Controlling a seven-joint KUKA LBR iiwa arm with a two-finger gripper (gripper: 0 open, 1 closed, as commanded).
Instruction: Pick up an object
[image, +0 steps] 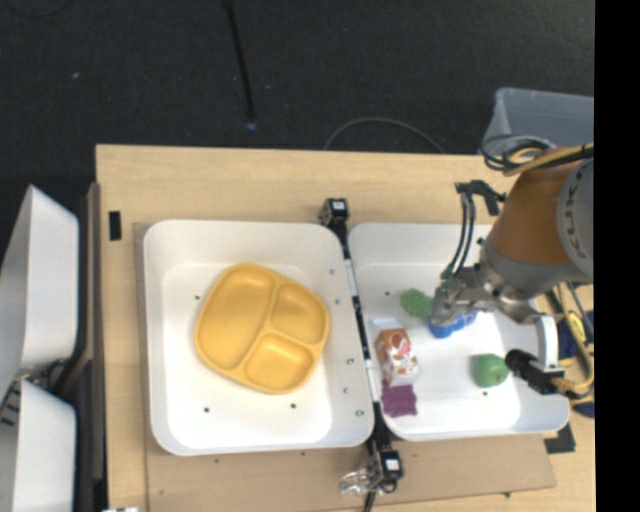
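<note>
I see the gripper (455, 305) low in the right bin (440, 425), its tip right over a blue object (452, 322). I cannot tell its state, nor whether anything is held. Just left of the blue object lies a green piece (416, 300). A second green object (489, 370) sits nearer the bin's right side, apart from the others. A red-and-white packet (396, 352) lies by the bin's left wall, with a purple item (399, 400) just below it. A yellow divided tray (262, 327) fills the middle of the left bin (170, 420).
</note>
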